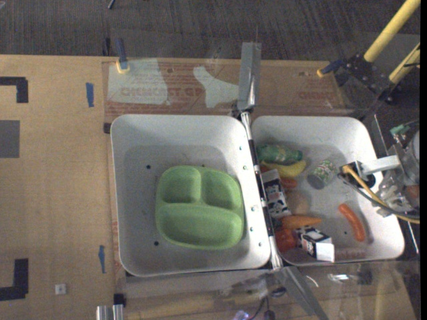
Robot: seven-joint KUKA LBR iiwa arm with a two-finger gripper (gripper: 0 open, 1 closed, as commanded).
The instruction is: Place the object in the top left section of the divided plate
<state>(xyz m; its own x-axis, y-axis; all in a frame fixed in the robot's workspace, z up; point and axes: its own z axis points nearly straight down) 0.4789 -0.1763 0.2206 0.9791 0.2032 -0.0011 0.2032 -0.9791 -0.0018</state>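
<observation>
The table [53, 179], a tan board marked with blue and black tape, is carrying two shallow white bins side by side. The left bin [133, 129] is lying well apart from the pincer, on the far side of the divider between the bins. The right bin [313, 122] is lying under the pincer, which is hanging over the bin's right-hand edge as the view shows it.

The green divided plate [199, 209] is resting flat in the middle of the left bin, well apart from the pincer and to its left in the view. The two smaller sections are facing the top of the view and the long section is facing the bottom.

The pincer [395, 195] is reaching in at the view's right; whether it is apart or together cannot be told.

The loose objects are all lying in the right bin, to the pincer's left in the view:
- An orange-red sausage [352, 222] is lying nearest, just beside and below the pincer.
- A small green-and-white cup [323, 171] is sitting near it, slightly above.
- A black-and-white box [317, 243] is lying lower down.
- Next to the box are an orange carrot [301, 222] and a red piece [285, 240].
- A black-and-white carton [275, 195] is leaning by the divider.
- A yellow banana [293, 169] and a green toy [280, 154] are lying touching each other, farther off and higher in the view.
</observation>
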